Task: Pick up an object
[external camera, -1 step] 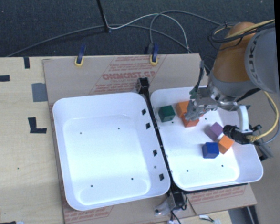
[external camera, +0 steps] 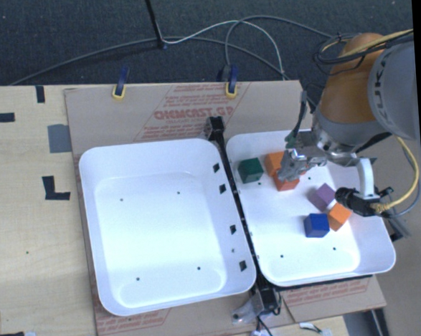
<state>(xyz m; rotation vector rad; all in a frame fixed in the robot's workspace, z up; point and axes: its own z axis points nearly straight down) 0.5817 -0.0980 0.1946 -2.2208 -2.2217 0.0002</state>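
An orange-red block (external camera: pixel 286 183), the object nearest the tool, lies on the floor of the right-hand shallow white plastic bin (external camera: pixel 304 268), directly under the tips of the grey two-finger gripper (external camera: pixel 290 169), which hangs over it from the grey arm with the orange band (external camera: pixel 349 89); whether the jaws are open, closed or gripping the block cannot be told from this angle. A second orange block (external camera: pixel 273 161) sits just behind the tool, partly hidden by it, and a dark green cube (external camera: pixel 251 170) lies just to the jaws' left. To their lower right, a purple block (external camera: pixel 322 196), a small orange cube (external camera: pixel 338 216) and a blue cube (external camera: pixel 316 225) cluster close together. The left-hand white bin (external camera: pixel 157 225) lies beyond a black divider (external camera: pixel 235 212).
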